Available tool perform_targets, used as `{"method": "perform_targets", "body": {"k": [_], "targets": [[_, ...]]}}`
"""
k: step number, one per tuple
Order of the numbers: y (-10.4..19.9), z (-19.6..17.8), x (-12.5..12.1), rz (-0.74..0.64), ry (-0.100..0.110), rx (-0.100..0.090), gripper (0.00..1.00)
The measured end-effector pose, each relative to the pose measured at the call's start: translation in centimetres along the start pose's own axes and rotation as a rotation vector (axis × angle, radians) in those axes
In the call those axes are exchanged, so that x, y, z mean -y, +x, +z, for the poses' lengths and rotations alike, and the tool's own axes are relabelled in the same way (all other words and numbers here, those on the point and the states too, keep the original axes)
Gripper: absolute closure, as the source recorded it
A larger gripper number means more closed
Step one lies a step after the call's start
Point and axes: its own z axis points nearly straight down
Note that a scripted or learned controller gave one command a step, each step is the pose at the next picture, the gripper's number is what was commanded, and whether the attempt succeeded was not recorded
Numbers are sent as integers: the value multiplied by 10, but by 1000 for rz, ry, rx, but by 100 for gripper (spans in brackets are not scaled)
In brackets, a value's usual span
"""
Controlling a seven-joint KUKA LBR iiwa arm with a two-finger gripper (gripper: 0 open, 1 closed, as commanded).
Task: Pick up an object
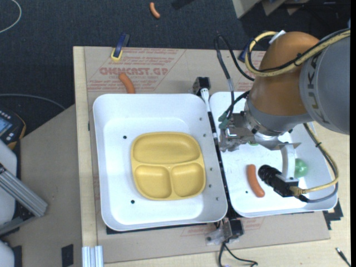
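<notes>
An orange toy sausage (255, 181) lies in the right white bin (278, 204), near its front. A small green object (301, 167) sits to the right of it, partly hidden behind the arm's hardware. My gripper (231, 137) hangs low over the left side of the right bin, close to the wall between the bins and behind and to the left of the sausage. The big orange and grey wrist (281, 82) covers much of that bin's back half. A yellow three-compartment plate (167, 164) rests in the middle of the left bin (111, 121).
On the cardboard behind the left bin lie another orange sausage (127, 83) and a blue and yellow tool (119, 47). A small orange piece (154, 9) is on the dark floor beyond. Cables loop around the wrist and a black fitting (276, 181) hangs beside the sausage.
</notes>
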Motion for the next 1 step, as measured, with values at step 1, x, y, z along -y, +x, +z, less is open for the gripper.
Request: {"method": "perform_targets", "body": {"k": [1], "targets": [[22,0,1,2,1,1,100]]}}
